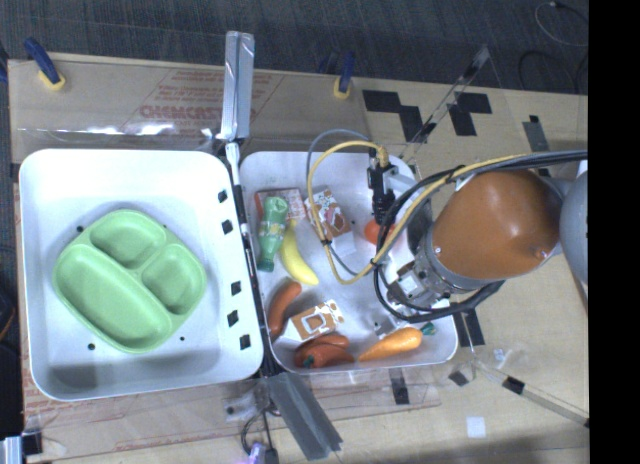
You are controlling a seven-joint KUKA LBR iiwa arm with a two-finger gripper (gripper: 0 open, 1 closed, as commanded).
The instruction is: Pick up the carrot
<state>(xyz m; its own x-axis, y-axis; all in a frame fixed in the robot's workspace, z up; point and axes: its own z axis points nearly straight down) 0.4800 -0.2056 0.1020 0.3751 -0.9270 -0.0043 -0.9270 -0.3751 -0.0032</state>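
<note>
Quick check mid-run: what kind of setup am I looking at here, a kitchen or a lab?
Most likely a robot lab test bench, not a kitchen: two white bins sit side by side on a taped board held by blue clamps, toy food such as the carrot and banana fills one, and loose cables trail over it.

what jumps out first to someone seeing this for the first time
The orange band of the grey arm bulges over the right bin, ringed by looping cables. Below it the carrot lies at that bin's near edge among toy foods, a banana at the middle. The left bin holds a green divided plate.
</note>
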